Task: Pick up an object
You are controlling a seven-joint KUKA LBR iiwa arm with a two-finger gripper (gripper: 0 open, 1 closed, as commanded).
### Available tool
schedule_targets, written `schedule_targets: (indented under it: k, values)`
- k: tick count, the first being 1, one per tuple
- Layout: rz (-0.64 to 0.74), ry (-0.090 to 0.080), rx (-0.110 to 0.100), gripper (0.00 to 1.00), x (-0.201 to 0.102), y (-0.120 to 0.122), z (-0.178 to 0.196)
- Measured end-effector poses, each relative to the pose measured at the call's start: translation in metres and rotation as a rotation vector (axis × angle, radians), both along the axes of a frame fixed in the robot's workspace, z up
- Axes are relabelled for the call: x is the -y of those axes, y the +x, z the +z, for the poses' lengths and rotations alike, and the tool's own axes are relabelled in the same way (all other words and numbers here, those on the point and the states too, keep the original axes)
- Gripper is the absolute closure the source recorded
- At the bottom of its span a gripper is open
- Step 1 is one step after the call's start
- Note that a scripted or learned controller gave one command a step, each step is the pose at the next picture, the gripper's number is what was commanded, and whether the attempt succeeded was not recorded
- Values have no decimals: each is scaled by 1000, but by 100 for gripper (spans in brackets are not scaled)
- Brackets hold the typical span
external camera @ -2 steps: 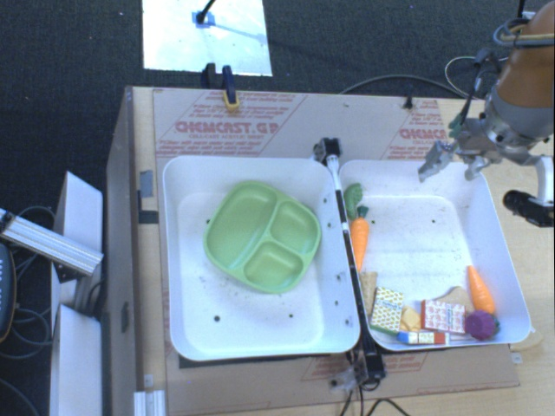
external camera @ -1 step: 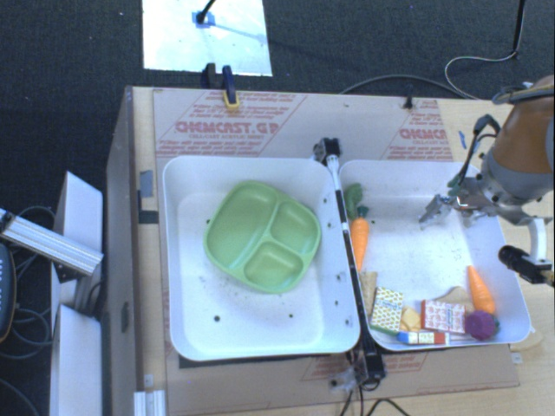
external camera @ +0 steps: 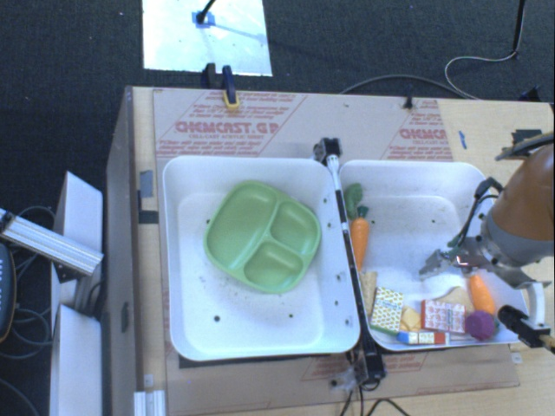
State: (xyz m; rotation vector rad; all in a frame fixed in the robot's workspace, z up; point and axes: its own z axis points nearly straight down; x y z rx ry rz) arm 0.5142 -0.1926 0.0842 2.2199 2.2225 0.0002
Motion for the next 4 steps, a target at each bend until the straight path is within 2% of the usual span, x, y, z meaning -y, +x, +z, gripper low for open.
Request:
schedule_targets:
  k: [1, 2, 3, 4]
  values:
    - [0, -1, 4, 100, 0, 1, 11]
    - [0, 0, 4, 0, 0, 1, 11]
    - [1, -1, 6, 100, 0, 2, 21]
    - [1, -1, 6, 0, 0, 2, 21]
